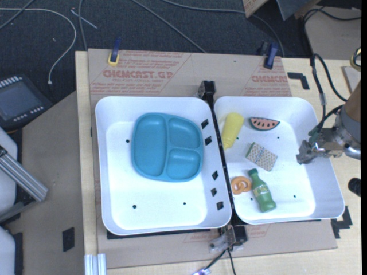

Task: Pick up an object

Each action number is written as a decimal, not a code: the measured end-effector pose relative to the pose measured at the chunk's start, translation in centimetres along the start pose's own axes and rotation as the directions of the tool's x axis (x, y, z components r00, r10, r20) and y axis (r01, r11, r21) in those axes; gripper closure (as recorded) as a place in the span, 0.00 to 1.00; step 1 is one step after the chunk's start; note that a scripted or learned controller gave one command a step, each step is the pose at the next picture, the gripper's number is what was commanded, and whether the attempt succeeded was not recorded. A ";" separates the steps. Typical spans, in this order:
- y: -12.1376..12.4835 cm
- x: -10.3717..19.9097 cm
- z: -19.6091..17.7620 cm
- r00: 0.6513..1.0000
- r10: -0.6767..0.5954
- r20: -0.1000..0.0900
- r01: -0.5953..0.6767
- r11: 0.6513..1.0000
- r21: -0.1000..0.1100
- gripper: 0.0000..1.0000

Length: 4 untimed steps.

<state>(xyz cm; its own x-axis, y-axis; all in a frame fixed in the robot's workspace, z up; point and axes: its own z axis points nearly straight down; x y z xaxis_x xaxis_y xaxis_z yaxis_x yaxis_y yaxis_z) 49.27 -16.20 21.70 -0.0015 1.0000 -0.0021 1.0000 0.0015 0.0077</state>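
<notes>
Counting right bin (298,109): 5 objs

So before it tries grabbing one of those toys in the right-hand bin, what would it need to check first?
1. Gripper carries nothing: ok, no toy at its tip.
2. Fingers open enough to grab: cannot tell.
3. Toys within the right bin: ok, all five lie inside.
4. A toy standing apart: ok, the watermelon slice and the patterned sponge touch nothing.
5. Crowded toys: not ok, the green bottle touches the orange ring.
6. Yellow bottle reachable: not ok, it lies close to the bin's left wall.
</notes>
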 end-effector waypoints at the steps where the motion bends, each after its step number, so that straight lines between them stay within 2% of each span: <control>1: 0.2 0.0 -5.4 1.000 0.000 0.000 0.000 1.000 0.001 1.00; 2: 3.0 5.5 -5.3 1.000 -0.006 -0.004 0.006 1.000 0.005 1.00; 3: 5.8 10.4 -3.3 1.000 -0.004 -0.003 0.004 1.000 0.006 1.00; 4: 8.6 15.1 -3.7 1.000 -0.005 -0.004 0.005 1.000 0.005 1.00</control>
<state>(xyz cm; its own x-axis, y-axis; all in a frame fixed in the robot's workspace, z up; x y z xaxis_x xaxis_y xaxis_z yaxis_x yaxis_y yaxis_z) 57.85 -1.12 25.41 -0.0064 1.0000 0.0019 1.0000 0.0064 0.0030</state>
